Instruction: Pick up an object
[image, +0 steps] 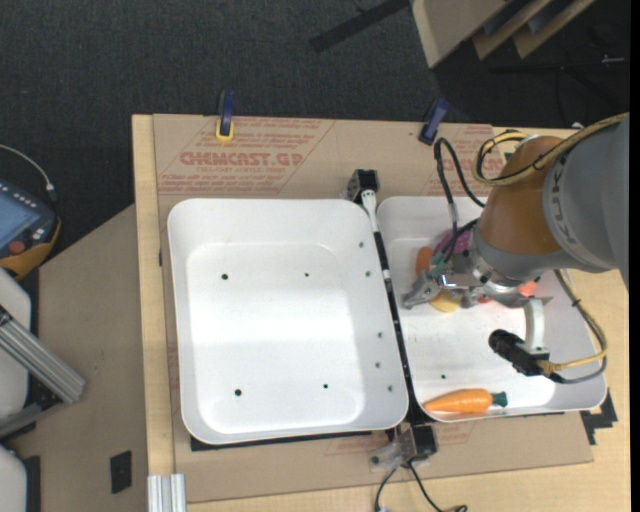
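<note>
Arm (560, 200) reaches in from the right, low over the right bin (560, 395), covering much of its upper half. Left bin (270, 310) sits beside it, the two touching along a black-clipped seam.

Gripper (432, 292) is down among a small cluster near the right bin's left wall: something yellow (445, 305) just under it, an orange-red bit (425, 258) and purple-green bits (458, 240) behind. Claw state: cannot tell, the wrist hides it, and no item shows as held.

Carrot (460, 402) lies flat at the right bin's near edge, well apart from the gripper, alone, the easier target.

Judgement: the step is a grasp in the cluster. To do it well, centre on one item, stay off the wall, close fully before lifting straight up.

Bins rest on a cardboard sheet (260, 150) over the bench, dark carpet (150, 50) around. Cables (580, 365) trail over the right bin.
</note>
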